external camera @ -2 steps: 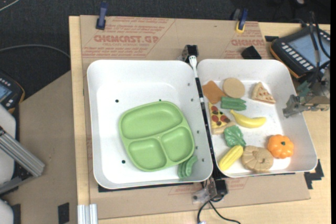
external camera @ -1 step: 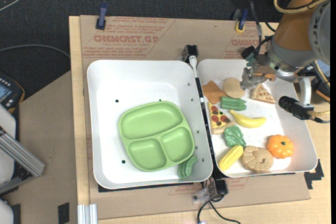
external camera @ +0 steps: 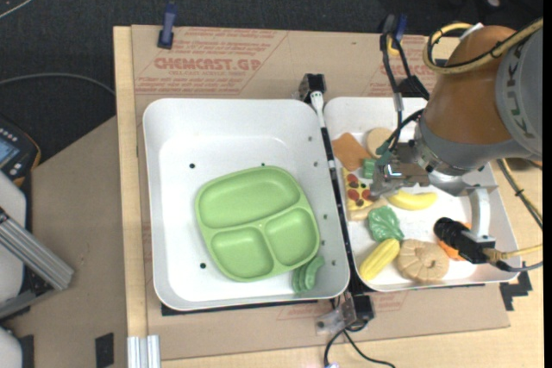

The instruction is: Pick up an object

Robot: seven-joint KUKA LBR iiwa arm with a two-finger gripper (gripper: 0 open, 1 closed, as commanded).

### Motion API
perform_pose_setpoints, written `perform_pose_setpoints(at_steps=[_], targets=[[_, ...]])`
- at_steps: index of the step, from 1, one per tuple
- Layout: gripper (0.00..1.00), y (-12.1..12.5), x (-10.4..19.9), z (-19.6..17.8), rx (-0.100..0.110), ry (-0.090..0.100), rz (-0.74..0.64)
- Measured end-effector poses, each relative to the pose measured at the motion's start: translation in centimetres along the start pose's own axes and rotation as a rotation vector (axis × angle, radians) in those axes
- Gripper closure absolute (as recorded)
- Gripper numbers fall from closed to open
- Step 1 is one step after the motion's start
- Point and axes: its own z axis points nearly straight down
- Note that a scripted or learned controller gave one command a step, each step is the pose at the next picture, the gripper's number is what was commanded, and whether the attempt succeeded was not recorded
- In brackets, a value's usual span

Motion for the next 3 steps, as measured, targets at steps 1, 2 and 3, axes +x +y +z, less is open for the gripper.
perform_pose_setpoints(at_steps=[1,2,3], targets=[[1.0,-3.9,6.1,0.1,-0.002,-0.002,0.0],[1.0,-3.7,14.5,3.7,-0.001,-0.002,-0.003],[1.0,-3.6,14.0,2.4,-0.006,-0.005,0.007]])
